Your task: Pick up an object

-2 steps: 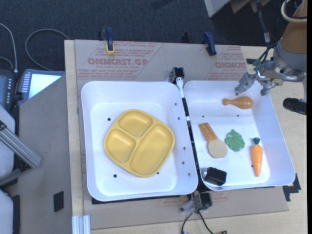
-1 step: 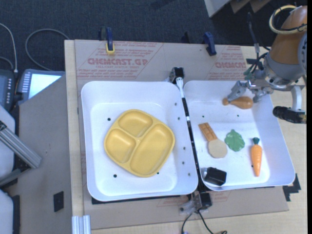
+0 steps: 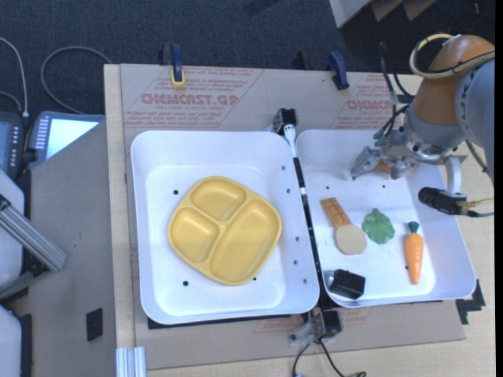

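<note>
While several small things lie in the right bin [image 3: 448, 277], none of them sits between the fingers [image 3: 369, 162] of the gripper [image 3: 383, 162]. A carrot [image 3: 414, 251] with a green top lies near that bin's right side, its leafy end pointing toward the far rim. Just left of it sits a green leafy piece [image 3: 379, 226], which touches or nearly touches a pale round disc [image 3: 351, 239]. A tan wafer-like strip [image 3: 334, 211] lies just above the disc, slanted, its lower end at the disc's edge. A black block [image 3: 346, 283] rests at the near left corner of the same bin, against the rim.

The gripper hangs over the far part of the right bin, well apart from all these things, with its metal fingers spread and nothing in them. The grey arm [image 3: 471, 100] with its orange band [image 3: 452, 65] comes in from the right above it.

The left bin [image 3: 149, 210] holds a yellow divided plate [image 3: 225, 229] with three compartments, lying flat near the middle. Both bins sit side by side on a brown board [image 3: 236, 93] printed with red lettering, which is fixed at its far edge by blue clamps [image 3: 176, 60]. That board covers the surface [image 3: 75, 234], and cables [image 3: 47, 69] trail over the dark floor beyond it at the left.
</note>
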You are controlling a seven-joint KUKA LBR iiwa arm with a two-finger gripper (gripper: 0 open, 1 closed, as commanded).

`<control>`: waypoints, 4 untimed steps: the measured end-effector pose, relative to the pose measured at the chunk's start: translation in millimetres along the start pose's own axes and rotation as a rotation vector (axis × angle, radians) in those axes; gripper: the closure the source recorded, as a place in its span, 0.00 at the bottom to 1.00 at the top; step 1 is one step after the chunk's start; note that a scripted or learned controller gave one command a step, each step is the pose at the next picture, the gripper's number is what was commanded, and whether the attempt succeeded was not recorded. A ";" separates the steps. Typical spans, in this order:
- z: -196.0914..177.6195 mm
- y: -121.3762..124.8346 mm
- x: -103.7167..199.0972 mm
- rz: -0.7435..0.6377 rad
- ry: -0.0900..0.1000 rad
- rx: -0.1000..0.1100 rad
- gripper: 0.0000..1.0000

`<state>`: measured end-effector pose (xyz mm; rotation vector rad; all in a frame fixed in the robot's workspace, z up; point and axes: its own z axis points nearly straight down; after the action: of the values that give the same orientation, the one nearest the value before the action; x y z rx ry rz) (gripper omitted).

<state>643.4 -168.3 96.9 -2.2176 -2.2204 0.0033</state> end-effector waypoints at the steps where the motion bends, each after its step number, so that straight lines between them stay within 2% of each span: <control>1: 12.9 -0.1 0.4 0.000 0.000 -0.001 0.00; 2: 1.0 1.0 0.3 -0.001 -0.002 -0.005 1.00; 4: -118.5 7.6 -11.5 0.000 -0.003 -0.009 1.00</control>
<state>651.5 -179.9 215.3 -2.2236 -2.2260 -0.0030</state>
